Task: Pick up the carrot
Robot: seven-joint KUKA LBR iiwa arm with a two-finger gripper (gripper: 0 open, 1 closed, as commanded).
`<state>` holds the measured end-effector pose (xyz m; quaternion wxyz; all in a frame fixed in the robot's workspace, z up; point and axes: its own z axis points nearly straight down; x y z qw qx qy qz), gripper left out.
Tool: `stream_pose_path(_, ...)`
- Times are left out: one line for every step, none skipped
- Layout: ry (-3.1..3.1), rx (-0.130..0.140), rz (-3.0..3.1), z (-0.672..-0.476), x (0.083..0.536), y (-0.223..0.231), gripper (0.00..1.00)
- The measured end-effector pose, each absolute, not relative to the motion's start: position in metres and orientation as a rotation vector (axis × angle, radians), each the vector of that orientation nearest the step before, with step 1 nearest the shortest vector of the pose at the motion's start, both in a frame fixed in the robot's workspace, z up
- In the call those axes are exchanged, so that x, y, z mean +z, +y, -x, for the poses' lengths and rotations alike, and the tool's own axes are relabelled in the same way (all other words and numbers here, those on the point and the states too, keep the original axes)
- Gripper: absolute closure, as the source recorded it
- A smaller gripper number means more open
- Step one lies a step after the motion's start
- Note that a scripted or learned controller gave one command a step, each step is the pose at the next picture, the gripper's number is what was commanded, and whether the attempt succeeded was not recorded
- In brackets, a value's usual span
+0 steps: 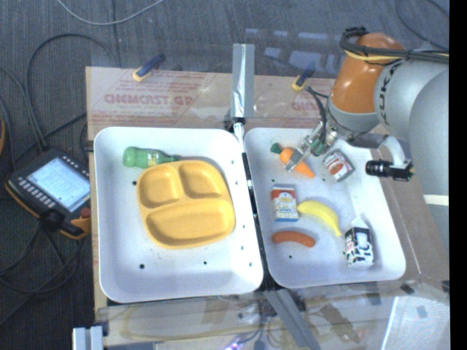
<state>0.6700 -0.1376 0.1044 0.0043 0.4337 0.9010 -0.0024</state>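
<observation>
The carrot (289, 154), orange with a green top, lies in the far-left part of the right bin (394, 257), with its tip pointing down-right. My gripper (306, 154) reaches in from the right and hangs directly over the carrot's middle, covering part of it. The carrot rests on the bin floor. The grey arm with its orange band (361, 79) rises behind the gripper.
In the right bin lie a small red-and-white can (337, 165) just right of the gripper, a small carton (284, 201), a banana (321, 216), a sausage (294, 238) and a black-and-white carton (358, 245). The left bin (117, 268) holds a yellow divided plate (187, 203) and a green bottle (146, 156).
</observation>
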Motion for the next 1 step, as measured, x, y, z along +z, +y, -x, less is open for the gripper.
stream_pose_path(2.674,-0.003,-1.655,-0.6440,0.2236,-0.0677,1.00)
